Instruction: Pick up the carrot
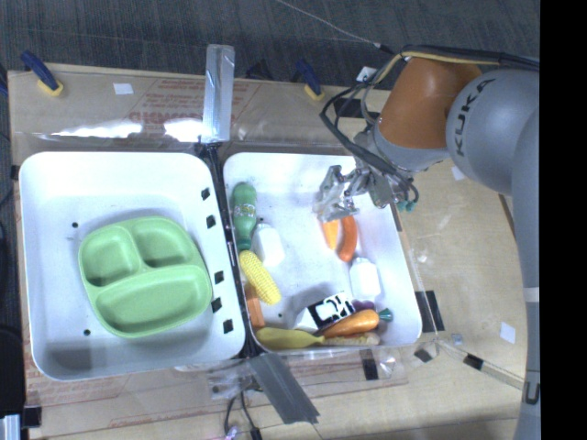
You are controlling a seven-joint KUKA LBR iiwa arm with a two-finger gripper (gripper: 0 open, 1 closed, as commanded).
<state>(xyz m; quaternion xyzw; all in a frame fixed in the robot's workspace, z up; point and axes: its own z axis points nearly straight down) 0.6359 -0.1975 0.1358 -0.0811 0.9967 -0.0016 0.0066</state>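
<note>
An orange carrot with a green tip lies near the front wall of the right bin, beside a black-and-white pack. My gripper hangs low over the right bin's back right part, well behind that carrot. Directly under it, on its near side, lies a second orange elongated piece with a paler left half; I cannot tell whether they touch. The grey arm with its orange band comes in from the right, above the bin's rim.
The right bin also holds a green vegetable, a corn cob, two white blocks, a banana and a small orange piece. A green divided plate lies in the left bin.
</note>
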